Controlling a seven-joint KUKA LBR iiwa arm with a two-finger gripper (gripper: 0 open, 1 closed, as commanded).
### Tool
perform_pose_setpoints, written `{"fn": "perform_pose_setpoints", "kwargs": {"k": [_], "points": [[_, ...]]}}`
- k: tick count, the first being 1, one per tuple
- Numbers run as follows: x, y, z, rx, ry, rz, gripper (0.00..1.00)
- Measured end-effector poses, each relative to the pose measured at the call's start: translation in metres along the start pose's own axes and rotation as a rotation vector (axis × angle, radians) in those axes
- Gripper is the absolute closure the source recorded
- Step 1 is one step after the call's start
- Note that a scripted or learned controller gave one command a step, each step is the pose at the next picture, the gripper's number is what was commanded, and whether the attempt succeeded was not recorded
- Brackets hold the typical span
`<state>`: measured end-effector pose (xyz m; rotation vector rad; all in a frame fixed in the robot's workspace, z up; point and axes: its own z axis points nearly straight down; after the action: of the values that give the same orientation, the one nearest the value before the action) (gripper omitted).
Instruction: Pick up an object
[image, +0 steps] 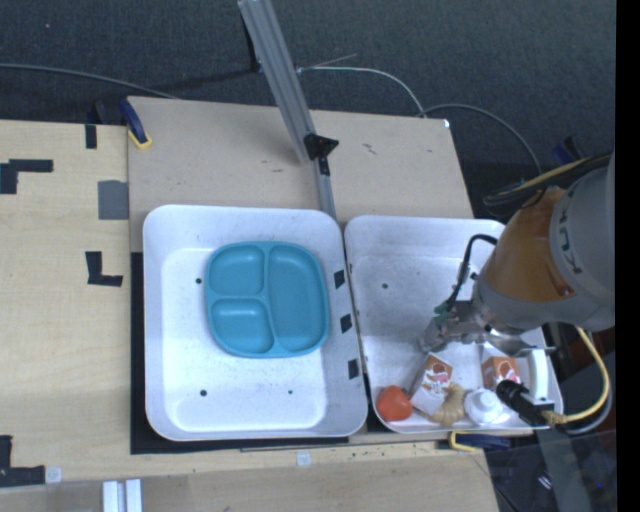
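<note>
- The right bin (400, 245) holds a small cluster of things, all crowded into its near right corner; the rest of its floor is bare white.
- Closest to the gripper (443, 333) is a small packet (436, 377), white with red-brown print. It lies flat and slightly tilted, just nearer the camera than the gripper.
- A round orange-red thing (394, 403), smooth and about tomato-shaped, sits left of the packet against the bin's near wall.
- A tan lumpy thing (453, 406) lies just below the packet and touches its lower edge. What it is cannot be told.
- A white round thing (482, 407) sits right beside the tan one, on its right.
- A second packet (497, 370), orange and white, lies to the right of the first, partly under the arm.
- The gripper hangs low over the right bin, at the top edge of the cluster. It is dark and seen from above, so how far it is spread, and whether it grips anything, cannot be judged.
- The arm (545, 255) reaches in from the right, its orange band over the bin's right rim.
- The left bin (152, 300) holds a teal divided plate (268, 300) with three compartments, lying flat toward the far side.
- The two bins touch along their shared edge, on a pale wooden bench (220, 150).
- A slanted metal bar (278, 70) runs down from the top toward the gap between the bins.
</note>
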<state>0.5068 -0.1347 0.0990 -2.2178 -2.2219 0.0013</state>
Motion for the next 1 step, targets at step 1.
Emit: {"fn": "perform_pose_setpoints", "kwargs": {"k": [1], "points": [[-0.0016,-0.0023,-0.0422,-0.004,-0.001,0.001,1.00]]}}
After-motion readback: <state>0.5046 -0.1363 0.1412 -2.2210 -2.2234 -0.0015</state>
